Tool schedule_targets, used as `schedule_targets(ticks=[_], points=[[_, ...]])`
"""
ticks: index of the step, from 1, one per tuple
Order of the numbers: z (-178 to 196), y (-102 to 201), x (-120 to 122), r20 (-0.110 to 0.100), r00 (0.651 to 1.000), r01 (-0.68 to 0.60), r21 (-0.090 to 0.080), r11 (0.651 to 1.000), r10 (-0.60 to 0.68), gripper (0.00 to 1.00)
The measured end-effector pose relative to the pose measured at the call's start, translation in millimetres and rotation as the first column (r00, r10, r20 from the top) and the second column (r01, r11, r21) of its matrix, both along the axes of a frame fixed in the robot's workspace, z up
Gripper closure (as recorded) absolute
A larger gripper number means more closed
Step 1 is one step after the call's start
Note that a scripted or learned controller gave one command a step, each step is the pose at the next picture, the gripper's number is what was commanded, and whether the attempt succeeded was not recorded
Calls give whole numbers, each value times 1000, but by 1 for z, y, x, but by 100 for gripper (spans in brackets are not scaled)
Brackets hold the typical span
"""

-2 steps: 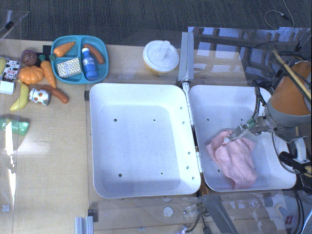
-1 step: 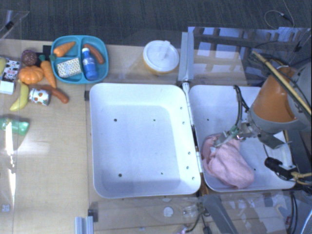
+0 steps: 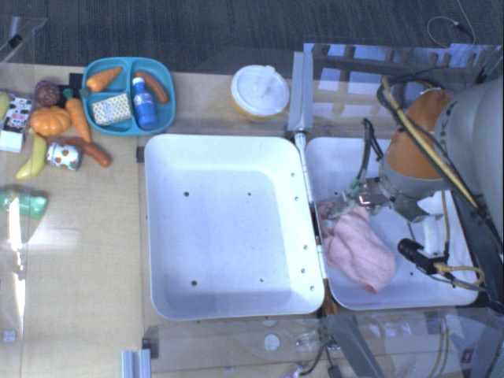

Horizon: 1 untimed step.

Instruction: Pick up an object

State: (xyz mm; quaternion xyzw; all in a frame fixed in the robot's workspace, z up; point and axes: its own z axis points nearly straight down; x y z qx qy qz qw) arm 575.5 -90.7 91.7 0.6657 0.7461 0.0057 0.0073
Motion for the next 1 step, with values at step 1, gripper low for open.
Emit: schedule_targets(ticks=[1], points=[[-1,-3,62,-2,999,34,0,999,-34,0]])
